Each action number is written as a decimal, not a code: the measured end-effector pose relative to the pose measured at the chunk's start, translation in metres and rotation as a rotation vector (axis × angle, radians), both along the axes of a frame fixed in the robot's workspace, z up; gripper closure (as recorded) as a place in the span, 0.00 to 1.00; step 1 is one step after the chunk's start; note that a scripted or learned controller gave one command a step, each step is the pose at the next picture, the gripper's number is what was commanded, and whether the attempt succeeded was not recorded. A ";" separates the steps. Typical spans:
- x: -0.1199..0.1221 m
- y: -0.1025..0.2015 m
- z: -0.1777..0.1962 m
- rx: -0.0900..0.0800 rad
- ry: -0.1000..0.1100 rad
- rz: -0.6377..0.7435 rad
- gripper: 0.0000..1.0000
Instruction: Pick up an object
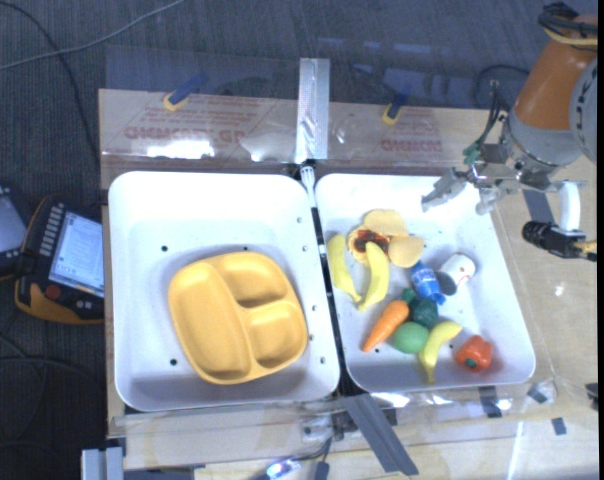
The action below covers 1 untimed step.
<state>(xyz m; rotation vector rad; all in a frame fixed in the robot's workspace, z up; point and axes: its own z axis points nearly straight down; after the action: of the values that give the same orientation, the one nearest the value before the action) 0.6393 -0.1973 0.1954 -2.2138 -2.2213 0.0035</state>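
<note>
The right bin (pixel 510 298) holds a heap of toy food. In it lie a yellow banana (pixel 375 276), an orange carrot (pixel 385 325), a green fruit (pixel 410 339), a blue piece (pixel 428 284), a small white cup (pixel 460 267) and a red pepper (pixel 474 354). A second small banana (pixel 438 341) lies by the green fruit. My gripper (pixel 462 194) hangs over the bin's far right corner, above and to the right of the heap. It is open, with nothing between its fingers.
The left bin (pixel 142 208) carries a yellow divided tray (pixel 238 314). A metal divider (pixel 313 108) stands at the back between the bins. A pendant with a screen (pixel 67 263) lies on the floor to the left. The arm's orange band (pixel 556 83) is at the upper right.
</note>
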 end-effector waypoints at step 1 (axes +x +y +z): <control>-0.036 0.048 -0.100 -0.005 -0.002 -0.046 0.00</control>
<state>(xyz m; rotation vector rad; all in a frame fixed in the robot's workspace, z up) 0.6036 -0.1496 0.0949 -2.2680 -2.1738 0.0069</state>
